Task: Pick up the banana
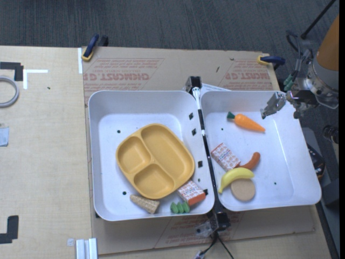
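Observation:
The yellow banana lies curved in the right bin, near its front left, touching a round tan cookie just in front of it. My gripper hangs over the bin's back right corner, well away from the banana. Its two fingers stand apart with nothing between them, so it is open.
Also in the right bin are an orange carrot, a reddish sausage and a small snack packet beside the banana. The left bin holds a yellow divided plate, a wafer, green peas and a red box.

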